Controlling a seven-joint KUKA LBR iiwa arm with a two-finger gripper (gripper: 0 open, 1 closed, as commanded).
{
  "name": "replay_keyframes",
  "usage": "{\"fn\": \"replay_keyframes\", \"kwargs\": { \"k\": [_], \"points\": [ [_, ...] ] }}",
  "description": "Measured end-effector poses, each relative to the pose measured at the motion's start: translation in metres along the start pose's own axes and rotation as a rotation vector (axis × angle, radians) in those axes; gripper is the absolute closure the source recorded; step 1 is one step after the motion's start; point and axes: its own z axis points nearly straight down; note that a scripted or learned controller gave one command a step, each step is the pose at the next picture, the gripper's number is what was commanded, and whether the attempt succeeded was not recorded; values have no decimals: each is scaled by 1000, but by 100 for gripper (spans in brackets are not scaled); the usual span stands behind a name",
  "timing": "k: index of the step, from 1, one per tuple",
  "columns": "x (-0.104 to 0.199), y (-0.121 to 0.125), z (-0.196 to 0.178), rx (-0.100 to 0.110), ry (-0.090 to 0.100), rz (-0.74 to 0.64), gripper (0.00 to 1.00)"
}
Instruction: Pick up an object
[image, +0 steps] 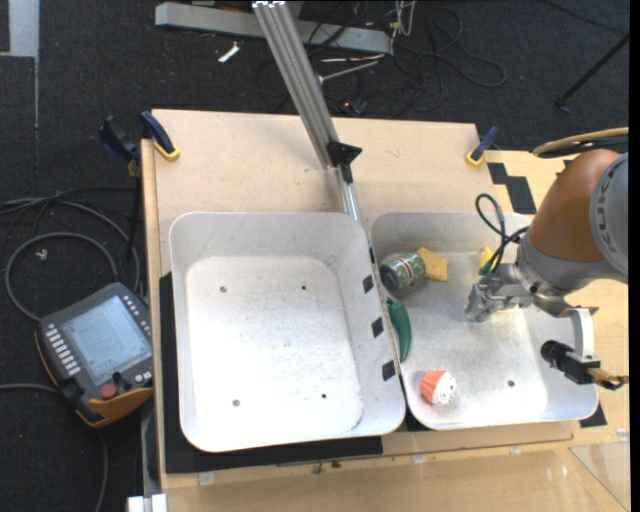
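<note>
The right bin (520, 395) holds a green can (403, 271) lying on its side near the back left, with a yellow piece (434, 265) touching it on the right. A green curved object (401, 328) lies along the bin's left wall. An orange and white object (437, 387) rests near the front. My gripper (483, 303) reaches down into the middle of the right bin, right of the can and apart from every object. I see nothing between its fingers. A small yellow-green item (488, 259) shows just behind the wrist.
The left bin (200, 300) is to the left, its wall overlapping the right bin's left edge. A metal camera pole (305, 90) slants over the bench at the back. Clamps (160, 140) sit at the bench corners. A teach pendant (95, 345) lies on the floor at left.
</note>
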Motion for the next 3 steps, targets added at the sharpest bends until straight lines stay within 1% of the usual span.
{"fn": "replay_keyframes", "kwargs": {
  "k": [1,2,3],
  "points": [
    [2,10,-48,-3,-1,-4,100],
    [2,12,-101,-5,-2,-5,100],
    [51,13,-110,0,2,-9,100]
  ]
}}
